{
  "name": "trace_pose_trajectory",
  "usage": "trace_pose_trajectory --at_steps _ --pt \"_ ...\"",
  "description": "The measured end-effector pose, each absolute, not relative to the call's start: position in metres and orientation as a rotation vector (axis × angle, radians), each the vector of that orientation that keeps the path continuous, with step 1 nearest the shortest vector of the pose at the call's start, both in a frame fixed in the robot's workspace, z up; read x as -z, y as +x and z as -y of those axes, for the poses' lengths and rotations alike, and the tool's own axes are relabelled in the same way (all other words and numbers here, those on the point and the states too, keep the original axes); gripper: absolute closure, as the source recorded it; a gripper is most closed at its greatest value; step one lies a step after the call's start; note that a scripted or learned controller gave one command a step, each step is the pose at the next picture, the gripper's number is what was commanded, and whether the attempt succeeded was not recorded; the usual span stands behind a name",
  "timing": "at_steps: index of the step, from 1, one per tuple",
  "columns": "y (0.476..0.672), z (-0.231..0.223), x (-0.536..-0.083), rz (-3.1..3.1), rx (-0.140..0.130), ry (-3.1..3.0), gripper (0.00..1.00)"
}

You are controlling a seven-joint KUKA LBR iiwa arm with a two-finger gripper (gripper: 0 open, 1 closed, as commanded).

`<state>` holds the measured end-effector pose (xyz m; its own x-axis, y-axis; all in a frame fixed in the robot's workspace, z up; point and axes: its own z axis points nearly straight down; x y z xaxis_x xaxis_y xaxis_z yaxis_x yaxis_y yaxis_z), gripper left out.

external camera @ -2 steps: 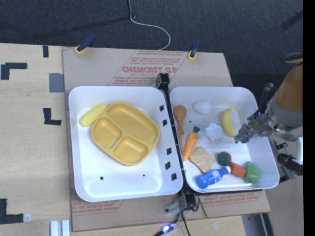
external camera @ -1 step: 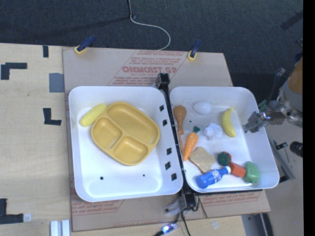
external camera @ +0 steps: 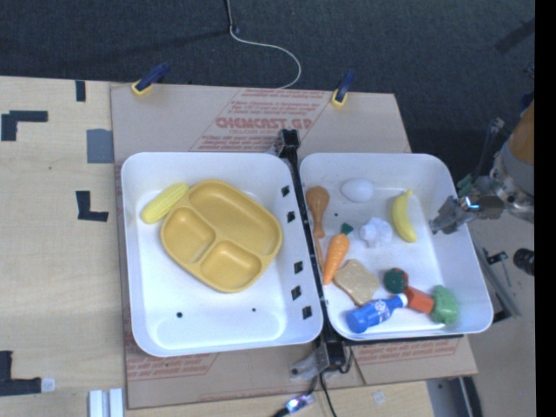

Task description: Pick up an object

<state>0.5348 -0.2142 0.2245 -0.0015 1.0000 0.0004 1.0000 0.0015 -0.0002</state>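
My end effector hovers at the right bin rim, grip state unclear; banana just left, wooden table far left.

Two bins sit side by side on the tabletop; the left bin holds a divided tray, with a corn cob touching the tray's far-left edge; the right bin holds an egg at the far side, a banana to its right, a drumstick and a carrot along the left wall, a bread slice nearer, and a bottle at the near wall; the claw hangs at the right bin's right rim, just right of the banana.
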Motion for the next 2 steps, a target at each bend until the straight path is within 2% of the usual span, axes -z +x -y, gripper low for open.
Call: trace_pose_trajectory --at_steps 1,2 --pt "0.546 0.161 -0.228 2.228 0.001 -2.213 1.00" --pt "0.539 0.098 -0.222 2.226 -0.001 -2.213 1.00"
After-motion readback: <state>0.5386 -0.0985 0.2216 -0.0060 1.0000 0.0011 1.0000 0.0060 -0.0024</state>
